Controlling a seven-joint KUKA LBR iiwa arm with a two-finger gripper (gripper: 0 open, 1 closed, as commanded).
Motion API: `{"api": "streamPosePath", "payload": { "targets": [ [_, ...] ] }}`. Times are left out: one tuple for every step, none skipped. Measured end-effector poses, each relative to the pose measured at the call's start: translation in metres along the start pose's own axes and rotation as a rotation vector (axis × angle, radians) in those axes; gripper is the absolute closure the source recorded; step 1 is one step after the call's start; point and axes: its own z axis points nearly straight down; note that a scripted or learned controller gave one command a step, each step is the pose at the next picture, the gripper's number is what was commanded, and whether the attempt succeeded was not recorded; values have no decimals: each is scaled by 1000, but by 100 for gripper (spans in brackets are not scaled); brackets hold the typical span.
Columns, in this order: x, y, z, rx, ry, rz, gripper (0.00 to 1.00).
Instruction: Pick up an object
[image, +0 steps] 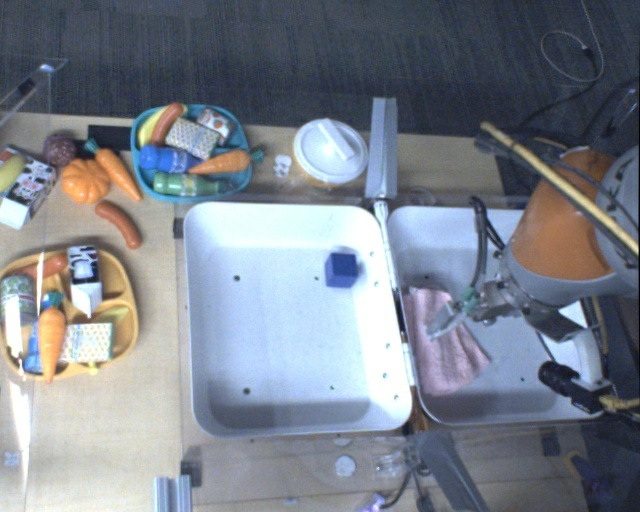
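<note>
A small blue cube (342, 268) lies in the left white bin (250, 400), near its upper right corner. A pink cloth (447, 345) lies crumpled against the left wall of the right white bin (500, 405). My gripper (455, 311) hangs low over the upper part of the pink cloth, reaching in from the right below the arm's orange band (558, 235). Whether it touches the cloth is unclear. The cube is well to the left of the gripper, across the wall between the bins.
On the bench to the left stand a blue bowl (190, 150) and a yellow plate (70, 315) of toy food, with loose toy vegetables (100, 180) nearby. A white lidded container (331, 150) sits behind the bins. A grey post (380, 150) rises between them.
</note>
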Motion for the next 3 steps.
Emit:
{"api": "streamPosePath", "payload": {
  "targets": [
    [-52,-7,86,-5,-2,86,0],
    [-74,91,92,-18,-5,174,0],
    [-73,73,91,-18,-5,155,0]
  ]
}}
